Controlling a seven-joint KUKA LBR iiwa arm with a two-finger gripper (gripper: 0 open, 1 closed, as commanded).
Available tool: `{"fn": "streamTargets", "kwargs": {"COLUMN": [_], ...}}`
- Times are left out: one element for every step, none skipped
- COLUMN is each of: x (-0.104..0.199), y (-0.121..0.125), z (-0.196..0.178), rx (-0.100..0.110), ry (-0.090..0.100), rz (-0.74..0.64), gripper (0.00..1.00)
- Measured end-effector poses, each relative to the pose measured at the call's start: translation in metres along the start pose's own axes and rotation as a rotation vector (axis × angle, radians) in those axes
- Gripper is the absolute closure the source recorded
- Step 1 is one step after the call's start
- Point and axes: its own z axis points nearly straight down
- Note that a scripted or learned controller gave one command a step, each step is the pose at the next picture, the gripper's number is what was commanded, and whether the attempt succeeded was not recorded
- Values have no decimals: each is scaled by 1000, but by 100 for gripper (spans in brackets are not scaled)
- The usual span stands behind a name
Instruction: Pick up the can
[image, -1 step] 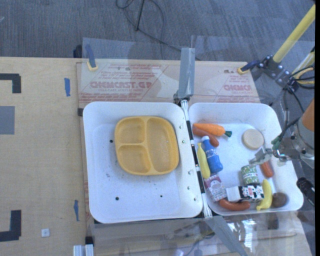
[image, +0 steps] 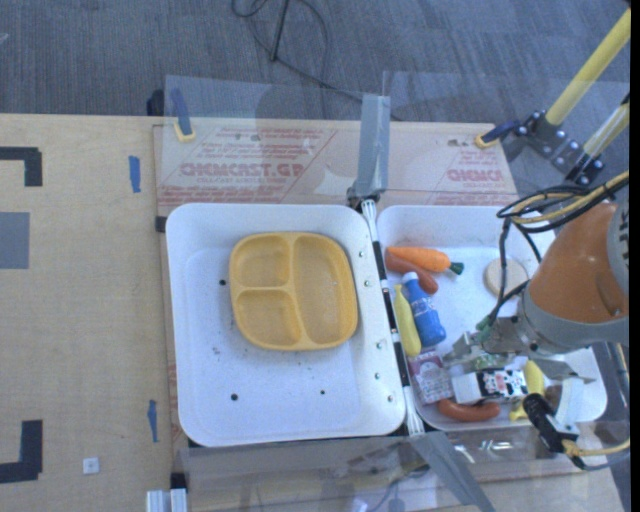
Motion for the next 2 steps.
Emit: {"fn": "streamTargets", "kwargs": {"x": [-2, 73], "y": [0, 8], "z": [-9, -91], "rx": [-1, 3], "ry": [-1, 0], "rz": [5, 74], "gripper": [100, 100]}}
